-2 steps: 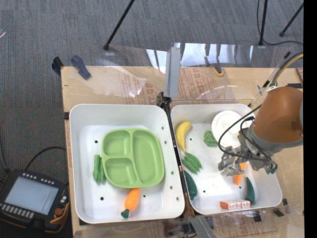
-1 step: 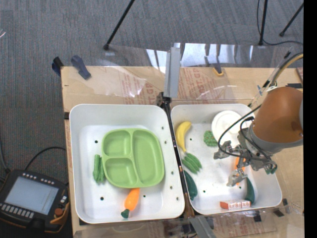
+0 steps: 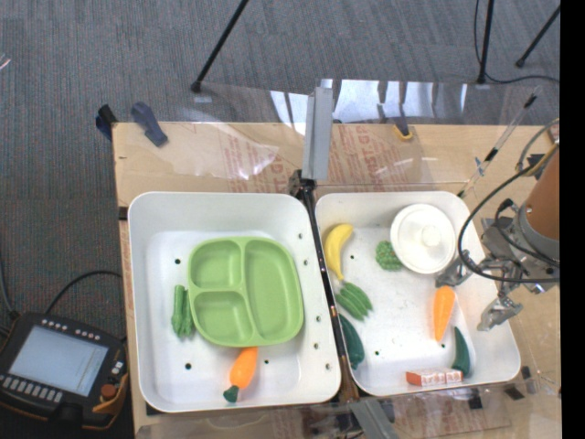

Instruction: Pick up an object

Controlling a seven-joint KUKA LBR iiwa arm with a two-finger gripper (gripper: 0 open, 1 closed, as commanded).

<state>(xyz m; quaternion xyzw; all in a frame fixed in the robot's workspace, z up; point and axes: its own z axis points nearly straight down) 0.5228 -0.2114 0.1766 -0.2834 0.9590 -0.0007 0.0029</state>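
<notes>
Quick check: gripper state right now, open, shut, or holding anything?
Gripper: open, holding nothing, fingers spread above the right bin beside the toy carrot.

My arm [image 3: 551,199]: cut off by the right edge; only the orange band and wrist show.
My gripper [image 3: 475,295]: finger gap too small to tell.
Pendant [image 3: 57,366], near left: cut off by the bottom edge.
Dark cucumber [image 3: 351,340]: left side tucked against the right bin's wall [image 3: 331,337].
Broccoli [image 3: 388,256]: right part hidden under the bowl [image 3: 422,238].
Carrot [image 3: 442,311], right bin: top end beside my fingers, contact unclear.
Box [image 3: 433,377], near wall: print too small to read.
</notes>
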